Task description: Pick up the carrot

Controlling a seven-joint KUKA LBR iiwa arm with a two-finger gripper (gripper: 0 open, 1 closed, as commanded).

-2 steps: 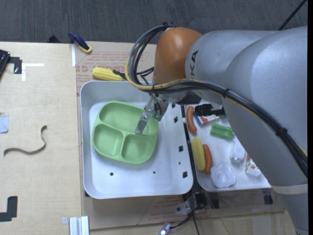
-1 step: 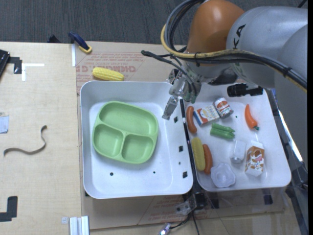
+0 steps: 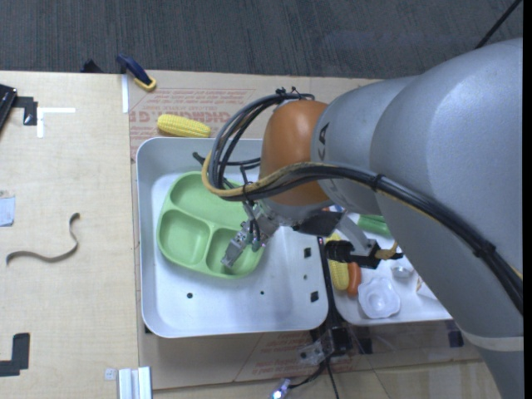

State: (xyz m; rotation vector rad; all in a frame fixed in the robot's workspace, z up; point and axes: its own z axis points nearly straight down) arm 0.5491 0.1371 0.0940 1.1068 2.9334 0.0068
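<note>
The small metal two-finger gripper (image 3: 239, 252) hangs low over the left white bin, its tip at the near right corner of a pale green plastic divided plate (image 3: 189, 219). I cannot tell how its jaws stand; the metal parts blur together there, and nothing shows gripped in them.

The green plate lies in the left shallow white bin (image 3: 208, 310), towards its far side, with three compartments showing, and the gripper's tip is over the rightmost one. The bin's near floor is bare white with a few small dark holes.

The carrot, a short orange-red piece (image 3: 353, 279), lies in the right white bin (image 3: 416, 306), just past the dividing wall and well apart from the gripper. A yellow corn-like piece (image 3: 338, 266) touches its left side, and a clear plastic cup-like object (image 3: 378, 299) sits just beside it, nearer the front. A bit of green (image 3: 374, 223) shows at that bin's far side under the arm.

Above it all, the large grey arm (image 3: 449, 181) comes in from the right, covering much of the right bin, with its orange band (image 3: 291, 152) and black cables (image 3: 241, 131) looping over the wrist.

Outside the bins, a yellow toy corn cob (image 3: 183, 125) rests on the cardboard behind the left bin, and a blue and yellow clamp (image 3: 135, 71) lies further back. On the pale wooden bench (image 3: 66, 306) to the left lies a curled brown strip (image 3: 46, 249).
</note>
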